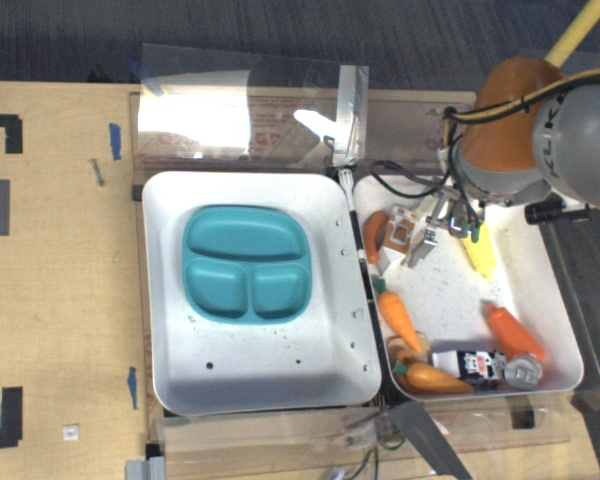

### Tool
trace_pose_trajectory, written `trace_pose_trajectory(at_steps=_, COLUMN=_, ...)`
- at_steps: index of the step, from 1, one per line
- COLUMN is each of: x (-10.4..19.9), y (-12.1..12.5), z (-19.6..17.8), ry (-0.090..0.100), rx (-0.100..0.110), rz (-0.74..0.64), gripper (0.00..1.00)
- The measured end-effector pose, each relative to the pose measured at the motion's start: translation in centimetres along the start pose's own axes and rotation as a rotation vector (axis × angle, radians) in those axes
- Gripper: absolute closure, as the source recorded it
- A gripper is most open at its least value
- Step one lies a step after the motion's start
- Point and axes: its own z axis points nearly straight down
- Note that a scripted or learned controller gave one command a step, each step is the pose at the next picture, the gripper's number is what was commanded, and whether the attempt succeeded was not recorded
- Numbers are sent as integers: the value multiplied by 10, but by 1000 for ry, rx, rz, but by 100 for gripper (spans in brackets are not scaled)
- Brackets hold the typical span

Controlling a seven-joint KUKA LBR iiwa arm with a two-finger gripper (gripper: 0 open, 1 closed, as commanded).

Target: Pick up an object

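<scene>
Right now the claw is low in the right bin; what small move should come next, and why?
Probably ease the claw down and left onto the brown object beside it. The claw sits at the right bin's upper left, nearer that piece than the carrots lower down. I see nothing gripped.

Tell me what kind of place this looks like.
Probably a robotics lab bench for grasping trials: two white bins side by side, toy carrots loose in the right one, a teal divided tray in the left, and the gripper reaching in.

Plate (247, 263) in left bin (170, 358) — carrots (398, 317), bottle (483, 364) in right bin (563, 298).
</scene>
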Motion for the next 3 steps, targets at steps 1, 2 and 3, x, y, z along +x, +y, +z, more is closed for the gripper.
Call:
trace_pose_trajectory(at_steps=1, x=-8, y=-79, z=-37, ry=-6, rx=-2, rz=9, gripper=0)
trace_pose_trajectory(at_steps=2, x=5, y=-106, z=2, ry=3, rx=-11, rz=-44, gripper=0)
trace_pose_trajectory(at_steps=3, x=1, y=-107, z=-12, ry=-12, rx=-9, rz=-43, gripper=100)
